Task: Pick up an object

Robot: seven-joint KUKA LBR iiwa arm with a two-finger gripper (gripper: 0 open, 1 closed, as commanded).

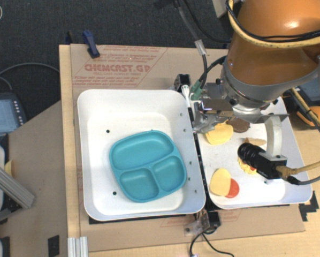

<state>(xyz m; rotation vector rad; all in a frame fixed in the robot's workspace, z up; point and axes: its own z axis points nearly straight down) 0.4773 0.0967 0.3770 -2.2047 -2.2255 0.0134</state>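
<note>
In the right bin [256, 197] several small things lie close together. A pale yellow piece [219, 135] lies near the bin's left wall, just under the arm's wrist. Another yellow piece [220, 181] rests nearer the front, touching a red piece [233, 189]. A small brown thing [241, 126] peeks out beside the wrist. A bit of yellow [248, 168] shows in the middle of the bin. My gripper [209, 114] hangs low over the bin's back left corner, right next to the upper yellow piece. The big orange and grey arm hides most of it.
The left bin [96, 143] holds a teal divided plate [147, 165]. Both bins stand on a cardboard sheet [122, 63] with a blue clip [90, 43] at its back edge. The wall between the bins runs just left of the gripper.
</note>
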